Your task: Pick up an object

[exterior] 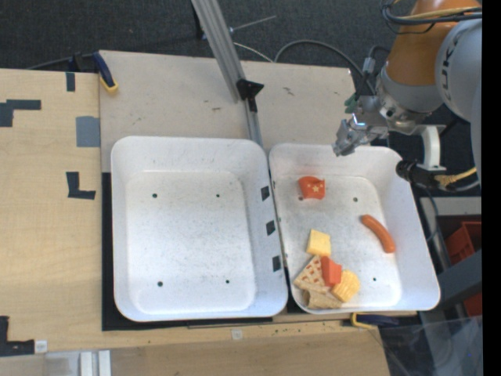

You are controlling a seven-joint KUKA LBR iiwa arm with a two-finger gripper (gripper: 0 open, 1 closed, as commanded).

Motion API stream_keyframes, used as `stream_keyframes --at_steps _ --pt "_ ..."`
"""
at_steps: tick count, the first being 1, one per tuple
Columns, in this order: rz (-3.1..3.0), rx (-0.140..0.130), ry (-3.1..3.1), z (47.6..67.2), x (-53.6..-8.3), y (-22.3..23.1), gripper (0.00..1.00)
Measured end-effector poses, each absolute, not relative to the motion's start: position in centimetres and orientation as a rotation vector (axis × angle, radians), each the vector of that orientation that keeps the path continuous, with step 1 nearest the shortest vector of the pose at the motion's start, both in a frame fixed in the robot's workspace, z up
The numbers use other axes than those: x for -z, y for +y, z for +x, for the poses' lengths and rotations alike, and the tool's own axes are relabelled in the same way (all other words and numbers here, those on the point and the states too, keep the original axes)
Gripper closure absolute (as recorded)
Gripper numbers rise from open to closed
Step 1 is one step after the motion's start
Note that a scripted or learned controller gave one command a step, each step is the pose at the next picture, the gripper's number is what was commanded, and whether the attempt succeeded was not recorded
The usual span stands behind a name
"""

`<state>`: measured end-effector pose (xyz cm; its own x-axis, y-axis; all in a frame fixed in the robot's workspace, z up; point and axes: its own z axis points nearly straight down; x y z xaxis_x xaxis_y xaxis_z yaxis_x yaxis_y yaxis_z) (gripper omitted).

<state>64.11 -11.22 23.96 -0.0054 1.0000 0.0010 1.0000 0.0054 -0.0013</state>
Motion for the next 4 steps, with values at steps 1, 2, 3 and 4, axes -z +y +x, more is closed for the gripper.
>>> stream_keyframes --at_steps 1,2,3,4 --pt "-2.213 -0.001 -2.227 65.5 -22.9 -6.1 1.0" --pt "-2.213 0.0 -2.227 65.5 -23.4 -1.2 1.0" --pt "-2.212 0.002 -2.229 66.5 -24.2 4.5 1.0" --pt "-2.214 0.0 -2.227 66.4 -23.9 9.5 1.0"
